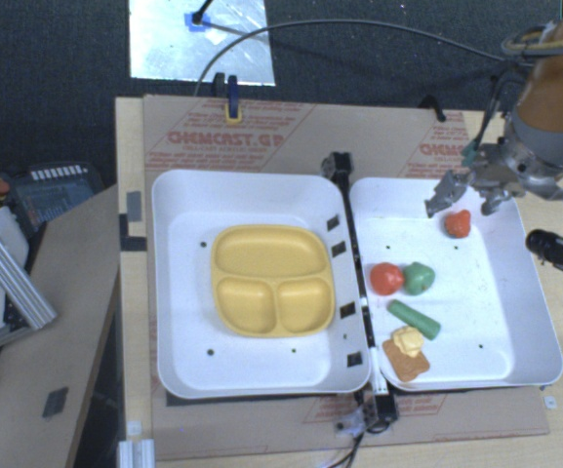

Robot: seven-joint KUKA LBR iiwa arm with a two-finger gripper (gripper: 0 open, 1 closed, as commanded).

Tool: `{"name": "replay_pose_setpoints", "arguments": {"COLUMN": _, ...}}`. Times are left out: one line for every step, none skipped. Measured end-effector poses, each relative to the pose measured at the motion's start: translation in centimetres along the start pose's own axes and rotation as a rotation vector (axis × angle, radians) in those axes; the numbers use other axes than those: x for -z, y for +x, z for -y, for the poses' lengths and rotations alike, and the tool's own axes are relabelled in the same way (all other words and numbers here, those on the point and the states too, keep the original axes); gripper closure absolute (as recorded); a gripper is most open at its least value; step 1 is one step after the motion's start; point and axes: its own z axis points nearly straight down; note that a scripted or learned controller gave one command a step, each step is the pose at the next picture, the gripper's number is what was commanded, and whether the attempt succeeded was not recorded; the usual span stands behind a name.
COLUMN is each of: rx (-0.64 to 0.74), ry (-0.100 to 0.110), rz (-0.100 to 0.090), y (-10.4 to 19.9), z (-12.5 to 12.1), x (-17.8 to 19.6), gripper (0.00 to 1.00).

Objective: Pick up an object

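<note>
A small red-orange object (458, 224) lay in the right bin (525, 300), just below the gripper (467, 197), whose fingers were spread wide, holding nothing. Nearby lay a red ball (386, 278), green pieces (417, 300) and a yellow-orange piece (407, 351). The left bin (179, 261) held a yellow divided tray (269, 279).

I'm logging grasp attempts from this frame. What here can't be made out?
- Pincer: blurred, so a grip is unclear; it sits just above the red item.
- Arm: cut off by the right edge.
- Orange-yellow pile: too small to identify.
</note>
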Motion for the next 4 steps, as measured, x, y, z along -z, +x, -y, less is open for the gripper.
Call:
{"name": "replay_pose_setpoints", "arguments": {"rx": 0.002, "ry": -0.011, "rz": 0.001, "y": 0.0, "z": -0.2, "x": 0.6, "gripper": 0.0}}
{"name": "replay_pose_setpoints", "arguments": {"rx": 0.0, "ry": -0.008, "rz": 0.001, "y": 0.0, "z": -0.3, "x": -5.6, "gripper": 0.0}}
{"name": "replay_pose_setpoints", "arguments": {"rx": 0.0, "ry": -0.007, "rz": 0.001, "y": -0.1, "z": 0.0, "x": -11.8, "gripper": 0.0}}
{"name": "replay_pose_setpoints", "arguments": {"rx": -0.001, "ry": -0.008, "rz": 0.0, "y": 0.8, "z": 0.4, "x": -17.2, "gripper": 0.0}}
